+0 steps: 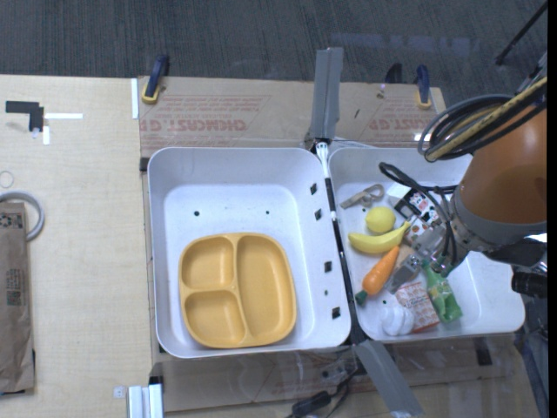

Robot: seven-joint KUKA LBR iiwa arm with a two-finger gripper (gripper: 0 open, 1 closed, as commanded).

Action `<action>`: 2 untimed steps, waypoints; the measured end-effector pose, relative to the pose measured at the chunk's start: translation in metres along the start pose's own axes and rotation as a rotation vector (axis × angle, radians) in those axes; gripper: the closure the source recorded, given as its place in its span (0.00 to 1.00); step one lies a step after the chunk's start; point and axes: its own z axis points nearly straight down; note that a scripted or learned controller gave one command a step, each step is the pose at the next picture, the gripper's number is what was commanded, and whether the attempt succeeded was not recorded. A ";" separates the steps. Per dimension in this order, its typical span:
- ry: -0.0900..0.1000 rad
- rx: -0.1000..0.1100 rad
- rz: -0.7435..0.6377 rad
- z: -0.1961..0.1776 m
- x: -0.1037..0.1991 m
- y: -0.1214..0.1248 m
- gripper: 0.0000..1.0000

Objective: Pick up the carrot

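The orange carrot (381, 271) lies at a slant in the right bin (496, 320), its green tip toward the bin's front left corner. It rests just below a yellow banana (379, 238). My gripper (414, 259) hangs low over the bin right beside the carrot's thick upper end, on its right. The arm's grey body and orange band (513, 168) cover the bin's right part. Nothing shows the carrot lifted; it seems to rest on the bin floor.
A lemon (380, 219) and a small metal piece (361, 197) lie behind the banana. A green packet (444, 299), a red-and-white packet (416, 305) and a white object (396, 320) crowd the front. The left bin (165, 233) holds a yellow divided plate (237, 287).
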 end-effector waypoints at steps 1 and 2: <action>-0.001 -0.001 0.208 0.095 -0.054 0.029 0.00; -0.003 0.000 0.207 0.087 -0.055 0.029 1.00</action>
